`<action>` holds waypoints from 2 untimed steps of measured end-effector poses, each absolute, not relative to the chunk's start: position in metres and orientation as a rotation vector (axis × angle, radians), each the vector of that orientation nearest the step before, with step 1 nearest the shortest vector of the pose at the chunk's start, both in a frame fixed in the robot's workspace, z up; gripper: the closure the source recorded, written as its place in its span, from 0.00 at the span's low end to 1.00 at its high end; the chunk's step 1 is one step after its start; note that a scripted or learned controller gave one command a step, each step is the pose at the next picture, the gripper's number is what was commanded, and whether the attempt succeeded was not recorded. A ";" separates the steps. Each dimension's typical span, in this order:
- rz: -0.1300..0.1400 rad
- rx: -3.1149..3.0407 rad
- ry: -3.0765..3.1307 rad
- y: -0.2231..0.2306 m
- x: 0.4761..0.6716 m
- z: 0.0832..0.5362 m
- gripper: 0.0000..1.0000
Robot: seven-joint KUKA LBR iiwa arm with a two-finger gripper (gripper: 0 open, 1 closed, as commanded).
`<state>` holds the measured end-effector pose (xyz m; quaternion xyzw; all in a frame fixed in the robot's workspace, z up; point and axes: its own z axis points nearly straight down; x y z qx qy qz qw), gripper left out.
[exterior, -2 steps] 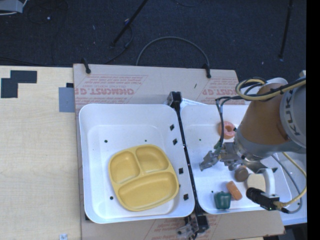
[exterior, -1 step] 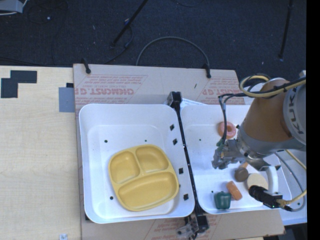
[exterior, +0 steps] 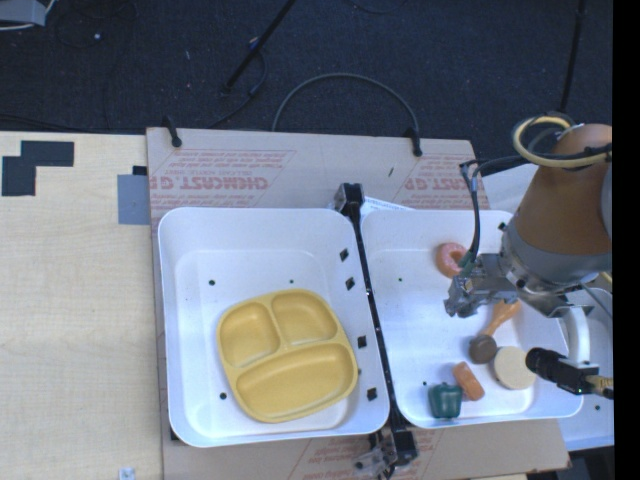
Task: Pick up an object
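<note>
In the camera view, my gripper (exterior: 461, 301) hangs low over the right-hand shallow white bin (exterior: 405, 268), at the middle right of the frame. My grey arm with its orange band comes in from the right edge. From this slant I cannot tell how far the gripper is open, and I see nothing held in it. My judgement is that I am in the approach step: placed among the objects, with none lifted yet.

Two candidates lie close. A small pink rounded piece (exterior: 447, 258) sits just up and left of the gripper, in the upper part of the bin. An orange-handled tool with a grey-brown round head (exterior: 485, 346) lies on a slant just below and to the right, its handle running up under my wrist. I would need to settle on one, centre over it, lower and close. For the tool that probably means turning to cross the handle.

Lower in the bin lie a cream round disc (exterior: 513, 368), a small orange block (exterior: 467, 380) and a dark green cup-like piece (exterior: 445, 400). They are crowded. The disc lies just beside the tool's head, and I cannot tell whether they touch, so a grasp there could nudge it.

The left-hand white bin (exterior: 190, 268) holds a yellow three-compartment plastic tray (exterior: 288, 353), well apart and no obstacle.
</note>
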<state>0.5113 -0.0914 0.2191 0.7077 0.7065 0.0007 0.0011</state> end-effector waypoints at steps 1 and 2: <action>0.003 2.219 2.220 -0.092 0.512 0.272 1.00; -0.003 2.221 2.228 -0.050 0.509 0.268 1.00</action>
